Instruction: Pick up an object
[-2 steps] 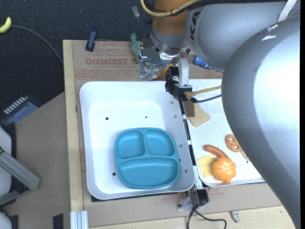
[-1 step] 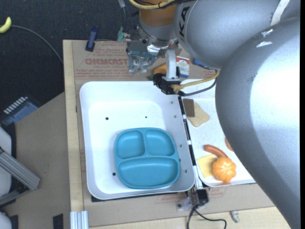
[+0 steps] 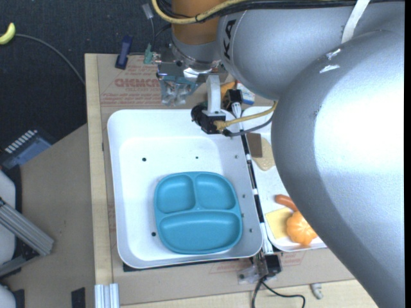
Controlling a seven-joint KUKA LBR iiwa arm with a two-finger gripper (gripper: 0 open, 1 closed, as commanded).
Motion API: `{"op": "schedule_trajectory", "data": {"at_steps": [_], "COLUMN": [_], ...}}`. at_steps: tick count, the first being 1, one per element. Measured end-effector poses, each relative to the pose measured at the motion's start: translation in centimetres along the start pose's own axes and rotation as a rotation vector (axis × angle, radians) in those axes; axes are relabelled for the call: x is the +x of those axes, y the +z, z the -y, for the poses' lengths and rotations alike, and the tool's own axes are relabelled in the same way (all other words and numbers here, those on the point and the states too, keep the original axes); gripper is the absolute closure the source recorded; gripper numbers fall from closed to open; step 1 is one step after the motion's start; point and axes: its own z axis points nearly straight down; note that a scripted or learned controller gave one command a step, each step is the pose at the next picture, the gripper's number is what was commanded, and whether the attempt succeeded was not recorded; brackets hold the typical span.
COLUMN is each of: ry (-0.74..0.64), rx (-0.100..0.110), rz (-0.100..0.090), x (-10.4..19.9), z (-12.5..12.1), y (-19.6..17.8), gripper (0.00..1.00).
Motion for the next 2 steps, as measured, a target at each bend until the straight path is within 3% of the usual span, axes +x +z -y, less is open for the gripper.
{"op": "schedule_trajectory", "data": {"at_steps": [1,2], "ry": [0.0,0.003], "rx": [0.002,0.0], "rz": [-0.001,0.0], "x": [1.9,-2.6], "z": [0.8,0.0], "y": [3.9,5.2], "gripper": [1.0,1.0]}}
